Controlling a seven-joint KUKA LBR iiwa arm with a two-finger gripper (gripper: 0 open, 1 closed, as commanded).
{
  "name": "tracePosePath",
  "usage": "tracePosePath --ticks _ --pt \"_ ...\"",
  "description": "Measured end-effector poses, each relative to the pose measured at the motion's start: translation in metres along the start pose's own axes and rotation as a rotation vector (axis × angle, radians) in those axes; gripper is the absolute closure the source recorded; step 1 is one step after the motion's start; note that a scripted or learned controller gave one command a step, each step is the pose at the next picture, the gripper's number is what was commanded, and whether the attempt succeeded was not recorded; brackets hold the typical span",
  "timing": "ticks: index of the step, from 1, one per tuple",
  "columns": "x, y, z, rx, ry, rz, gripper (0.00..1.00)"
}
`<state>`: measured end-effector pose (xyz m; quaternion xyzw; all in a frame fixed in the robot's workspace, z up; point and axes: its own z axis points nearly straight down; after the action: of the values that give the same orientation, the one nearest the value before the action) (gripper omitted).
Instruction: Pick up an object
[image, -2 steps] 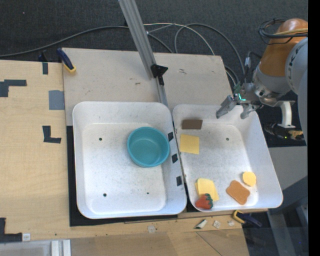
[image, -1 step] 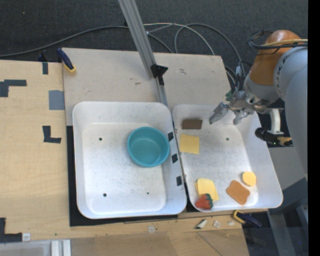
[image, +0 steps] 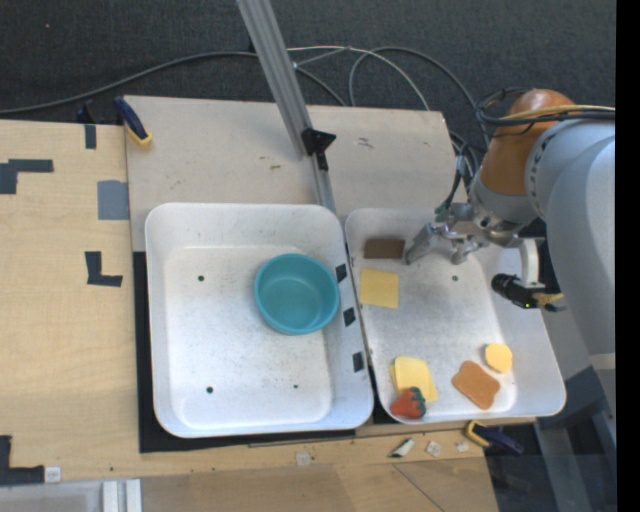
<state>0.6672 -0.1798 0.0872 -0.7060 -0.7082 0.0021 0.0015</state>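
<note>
Hovering over the far end of the right bin (image: 520, 400), the gripper (image: 436, 246) has its fingers spread with nothing between them. A brown block (image: 383, 248) lies just beside it, a yellow slice (image: 379, 288) nearby.

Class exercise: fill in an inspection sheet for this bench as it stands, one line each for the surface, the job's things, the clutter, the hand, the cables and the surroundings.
Surface: wooden bench bearing the left bin and right bin, side by side.
Job's things: teal bowl in the left bin; in the right bin a brown block, yellow slice, yellow piece beside a red piece, orange piece and small yellow piece.
Clutter: yellow clamps at the bench edges.
Hand: hand over the right bin's far end, near the brown block, holding nothing visible.
Cables: black cables behind the bins.
Surroundings: slanted metal post; dark floor.
</note>
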Motion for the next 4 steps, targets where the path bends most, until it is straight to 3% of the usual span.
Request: tracePosePath --ticks 1,3,4 --pt "0.0 0.001 -0.014 -0.003 -0.002 -0.002 1.0" --pt "0.007 0.005 -0.126 -0.01 -0.001 0.002 1.0" --pt "0.008 0.005 -0.126 -0.005 0.0 0.002 1.0"
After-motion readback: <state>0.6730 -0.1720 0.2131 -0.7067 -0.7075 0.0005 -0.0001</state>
